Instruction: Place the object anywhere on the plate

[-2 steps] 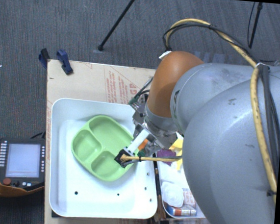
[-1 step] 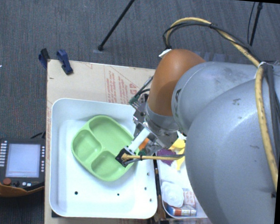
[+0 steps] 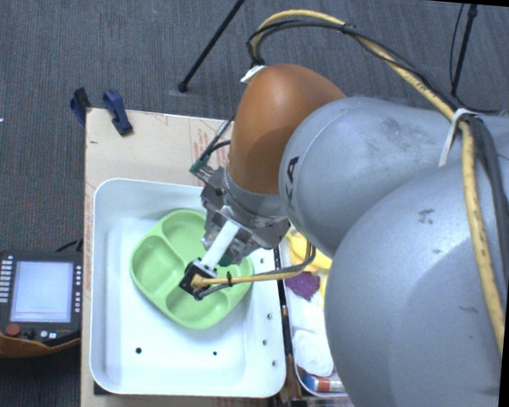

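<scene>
A light green plate [image 3: 166, 266] with three compartments lies in the left white bin [image 3: 107, 336], toward its upper middle. My gripper [image 3: 236, 237] hangs over the plate's right side, just below the orange band of the wrist, and the arm's bulk covers most of it. I cannot make out any object held in it. The plate's left and lower compartments that show hold nothing.
The right bin, mostly under the arm, shows a purple thing [image 3: 303, 284], a yellow thing [image 3: 311, 250], a white thing [image 3: 312, 351] and a small tube [image 3: 326, 386]. A teach pendant [image 3: 35, 298] lies on the floor at left. Blue clamps [image 3: 116, 111] grip the bench's far corner.
</scene>
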Robot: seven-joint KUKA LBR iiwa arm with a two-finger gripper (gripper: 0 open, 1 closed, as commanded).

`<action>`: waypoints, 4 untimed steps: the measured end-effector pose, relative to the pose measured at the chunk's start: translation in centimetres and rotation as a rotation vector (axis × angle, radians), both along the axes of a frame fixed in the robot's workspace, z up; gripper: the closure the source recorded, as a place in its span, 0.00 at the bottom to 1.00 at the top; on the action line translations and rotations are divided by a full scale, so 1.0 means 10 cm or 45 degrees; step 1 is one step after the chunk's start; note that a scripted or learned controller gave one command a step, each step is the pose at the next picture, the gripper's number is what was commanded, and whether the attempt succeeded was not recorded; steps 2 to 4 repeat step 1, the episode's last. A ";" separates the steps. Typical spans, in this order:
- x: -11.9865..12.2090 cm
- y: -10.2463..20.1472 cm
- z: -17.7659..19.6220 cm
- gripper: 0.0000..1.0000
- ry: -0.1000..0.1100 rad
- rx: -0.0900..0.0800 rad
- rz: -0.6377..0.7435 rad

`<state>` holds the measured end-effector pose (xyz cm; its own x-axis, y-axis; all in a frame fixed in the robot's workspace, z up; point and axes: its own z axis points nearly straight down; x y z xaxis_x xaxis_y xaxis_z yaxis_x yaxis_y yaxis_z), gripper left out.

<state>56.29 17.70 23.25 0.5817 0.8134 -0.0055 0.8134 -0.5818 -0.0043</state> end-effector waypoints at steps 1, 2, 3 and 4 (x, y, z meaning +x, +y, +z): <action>0.00 0.00 0.00 0.00 0.001 -0.001 0.002; 0.00 0.00 0.00 0.00 0.001 -0.001 0.002; 0.00 0.00 0.00 0.00 0.001 -0.001 0.002; 0.00 0.00 0.00 0.00 0.001 -0.001 0.002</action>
